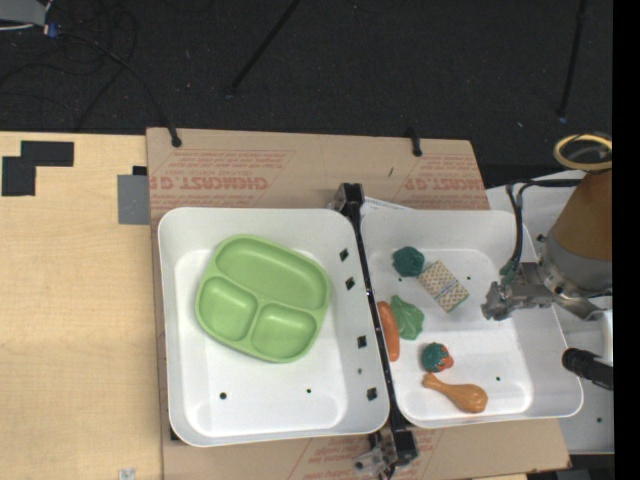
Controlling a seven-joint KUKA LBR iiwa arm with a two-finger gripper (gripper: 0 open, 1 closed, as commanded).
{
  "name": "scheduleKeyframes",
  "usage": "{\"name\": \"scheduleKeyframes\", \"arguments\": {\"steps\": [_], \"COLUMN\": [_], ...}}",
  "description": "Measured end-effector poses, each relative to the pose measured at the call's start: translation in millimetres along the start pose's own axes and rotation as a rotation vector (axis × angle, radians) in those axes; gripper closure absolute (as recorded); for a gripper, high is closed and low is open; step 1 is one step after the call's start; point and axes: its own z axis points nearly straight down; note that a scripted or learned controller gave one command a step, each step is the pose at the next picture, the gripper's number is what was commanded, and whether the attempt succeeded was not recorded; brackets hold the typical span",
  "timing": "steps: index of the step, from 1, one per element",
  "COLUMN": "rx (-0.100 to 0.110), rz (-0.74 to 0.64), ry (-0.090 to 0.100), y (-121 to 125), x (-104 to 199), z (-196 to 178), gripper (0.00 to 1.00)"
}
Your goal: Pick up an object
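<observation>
The arm (585, 230) comes in from the right, orange band showing above the wrist, and its gripper (497, 302) hangs low over the right bin (500, 230), near that bin's right wall. Nothing sits between its tips; whether it is spread or closed, I cannot tell from this angle. Just left of the gripper, and a touch farther back, lies a small speckled block (443, 285), tilted on the bin floor, close but apart from the tips. Farther left and toward the back edge sits a dark teal lump (407, 261). Left of the gripper and slightly nearer the front there is a green leafy piece (406, 316), and right against it an orange carrot (389, 330) lying along the divider between the two bins. Nearer the front, down and left of the gripper, rests a small teal ball with a reddish spot (436, 357), and just in front of that a tan drumstick (457, 392) lies across the floor. Well off to the left, in the left bin (180, 268), a green sectioned plate (262, 297) lies flat with its three compartments facing up.
</observation>
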Motion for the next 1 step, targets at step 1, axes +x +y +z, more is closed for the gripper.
{"name": "scheduleKeyframes", "arguments": {"steps": [1], "rx": [-0.001], "rz": [-0.005], "ry": [0.000], "y": [-6.3], "x": [1.0], "z": [-44.9], "gripper": [1.00]}}
